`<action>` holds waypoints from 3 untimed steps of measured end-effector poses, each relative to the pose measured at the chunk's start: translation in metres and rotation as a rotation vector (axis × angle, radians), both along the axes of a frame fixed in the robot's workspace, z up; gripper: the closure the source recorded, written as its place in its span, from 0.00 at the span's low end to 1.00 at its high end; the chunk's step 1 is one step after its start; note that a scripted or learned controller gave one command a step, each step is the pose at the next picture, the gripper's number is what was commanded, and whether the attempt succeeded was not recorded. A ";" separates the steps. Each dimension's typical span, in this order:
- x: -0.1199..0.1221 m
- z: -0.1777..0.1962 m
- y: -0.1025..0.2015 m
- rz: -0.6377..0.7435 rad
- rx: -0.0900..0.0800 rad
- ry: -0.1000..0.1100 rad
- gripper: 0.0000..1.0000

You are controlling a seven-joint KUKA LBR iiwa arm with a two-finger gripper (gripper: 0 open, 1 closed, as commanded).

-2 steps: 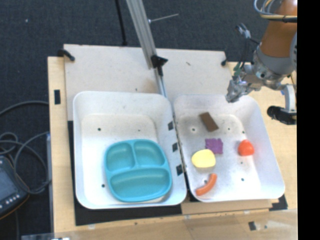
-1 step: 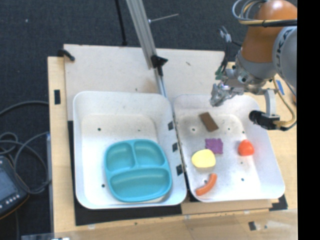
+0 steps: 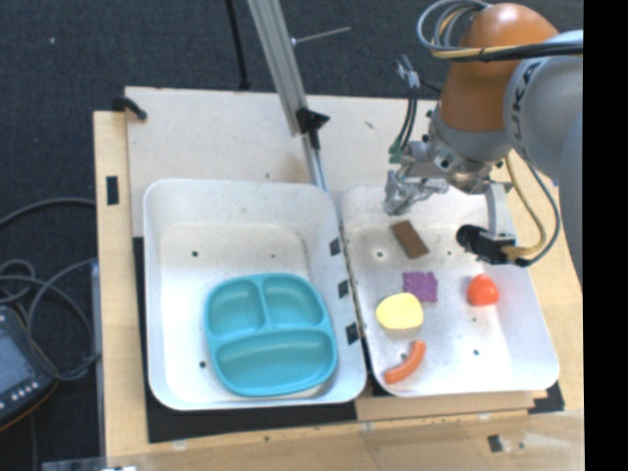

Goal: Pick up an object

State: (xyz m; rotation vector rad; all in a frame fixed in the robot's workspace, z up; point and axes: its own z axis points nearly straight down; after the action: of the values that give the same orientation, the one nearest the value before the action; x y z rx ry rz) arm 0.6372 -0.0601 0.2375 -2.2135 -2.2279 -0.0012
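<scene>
Nearest, in the right bin [image 3: 530, 346]: orange sausage-like piece [image 3: 405, 361], yellow block [image 3: 399, 313], purple piece [image 3: 421, 286], red ball [image 3: 482, 290], then brown block [image 3: 409, 239], all lying loose. Looks like approach step: hand [image 3: 400, 196] is hovering just behind the brown block, carrying nothing; next move prob. needs lowering onto it. Finger spread: can't tell, too small and blurred.

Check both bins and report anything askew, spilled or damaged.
Nothing stands out. The blue divided plate lies flat in the left bin; the brown block, purple piece, yellow piece, orange ball and orange stick lie apart in the right bin.
</scene>
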 end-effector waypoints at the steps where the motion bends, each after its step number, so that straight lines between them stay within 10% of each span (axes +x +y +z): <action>1: -0.004 -0.006 0.048 0.000 0.000 0.000 1.00; 3: 0.000 0.014 0.147 0.002 0.000 -0.002 1.00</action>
State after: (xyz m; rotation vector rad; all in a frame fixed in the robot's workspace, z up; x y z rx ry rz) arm 0.6369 0.0872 0.2519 -2.2117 -2.2310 -0.0037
